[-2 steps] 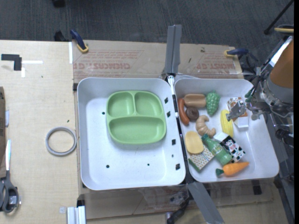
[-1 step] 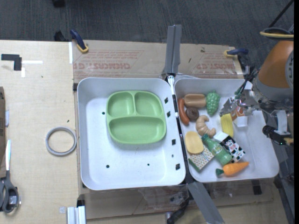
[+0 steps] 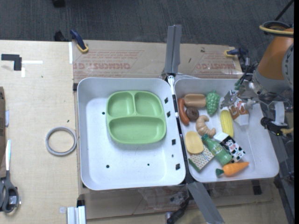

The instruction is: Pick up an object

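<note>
Gripper (image 3: 235, 98) poised low over the upper right part of the right bin (image 3: 261, 169), reached in from the right on the grey arm with its orange band (image 3: 274, 57); whether it is released or clenched cannot be told at this resolution, and nothing is seen grasped. Directly beneath and just beside it lies a small red-and-white carton (image 3: 240, 112), next to a corn cob (image 3: 226, 122), so either is the likely candidate for the pick; the descent appears to be the approach step, with no lift yet made. The play food is heaped toward the bin's left half, pieces touching or overlapping, which would crowd any grasp there. Counted outward: one carton, one corn cob, one bunch of green grapes (image 3: 213, 101), one hot-dog bun (image 3: 195, 100), one chocolate doughnut (image 3: 192, 113), one sausage (image 3: 182, 112), one croissant (image 3: 203, 124), one yellow chip-like disc (image 3: 194, 142), one green bottle (image 3: 217, 150), one black-and-white spotted carton (image 3: 233, 147), one checked flat packet (image 3: 201, 160), one carrot (image 3: 232, 169). The left bin (image 3: 93, 167) holds one green three-compartment plate (image 3: 136, 117), lying flat. On the bench: one tape ring (image 3: 60, 140).
</note>
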